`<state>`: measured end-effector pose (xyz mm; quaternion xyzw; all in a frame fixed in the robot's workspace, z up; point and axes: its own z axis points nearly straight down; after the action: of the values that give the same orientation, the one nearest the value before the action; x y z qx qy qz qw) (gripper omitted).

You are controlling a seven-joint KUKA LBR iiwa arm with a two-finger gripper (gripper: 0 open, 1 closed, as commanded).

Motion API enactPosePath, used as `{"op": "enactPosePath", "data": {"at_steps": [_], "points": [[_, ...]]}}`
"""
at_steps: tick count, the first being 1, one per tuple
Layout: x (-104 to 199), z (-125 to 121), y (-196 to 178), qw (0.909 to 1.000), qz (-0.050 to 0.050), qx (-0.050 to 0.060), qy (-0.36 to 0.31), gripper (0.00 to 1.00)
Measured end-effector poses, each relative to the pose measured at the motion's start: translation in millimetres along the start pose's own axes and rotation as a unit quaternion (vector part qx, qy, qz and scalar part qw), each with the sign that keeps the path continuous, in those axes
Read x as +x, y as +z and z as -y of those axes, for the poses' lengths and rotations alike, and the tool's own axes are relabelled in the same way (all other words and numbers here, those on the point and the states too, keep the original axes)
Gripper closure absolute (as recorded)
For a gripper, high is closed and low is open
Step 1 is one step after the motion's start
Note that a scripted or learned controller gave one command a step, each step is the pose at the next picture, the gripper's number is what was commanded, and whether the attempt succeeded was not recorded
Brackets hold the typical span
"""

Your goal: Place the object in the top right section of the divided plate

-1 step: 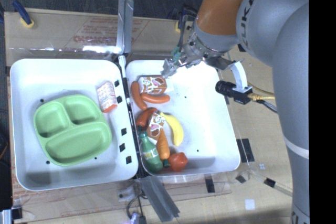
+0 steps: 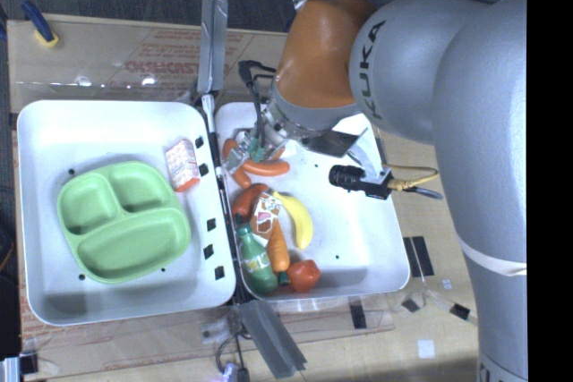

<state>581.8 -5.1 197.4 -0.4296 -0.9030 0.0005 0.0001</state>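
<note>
A green divided plate (image 2: 82,248) lies in the left bin (image 2: 54,130), with two small sections at its top and one large section below. A small red and white carton (image 2: 182,165) lies in that bin, just beside the plate's top right section. My gripper (image 2: 246,153) reaches down into the upper left corner of the right bin (image 2: 376,246). It sits right at an orange sausage (image 2: 267,167), and I cannot see whether anything is held. The arm's orange band and grey body cover the bin's far side.
A pile of toy food lies along the right bin's left side: a brown sausage (image 2: 246,197), a banana (image 2: 300,219), a carrot (image 2: 279,250), a green bottle (image 2: 255,259) and a red tomato (image 2: 304,275). A black cabled part (image 2: 358,179) hangs over the bin's middle.
</note>
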Motion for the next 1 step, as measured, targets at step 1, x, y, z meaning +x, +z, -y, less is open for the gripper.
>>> {"op": "enactPosePath", "data": {"at_steps": [1], "points": [[63.1,-65.8,5.5,0.9981,0.001,-0.001,0.062,1.00]]}}
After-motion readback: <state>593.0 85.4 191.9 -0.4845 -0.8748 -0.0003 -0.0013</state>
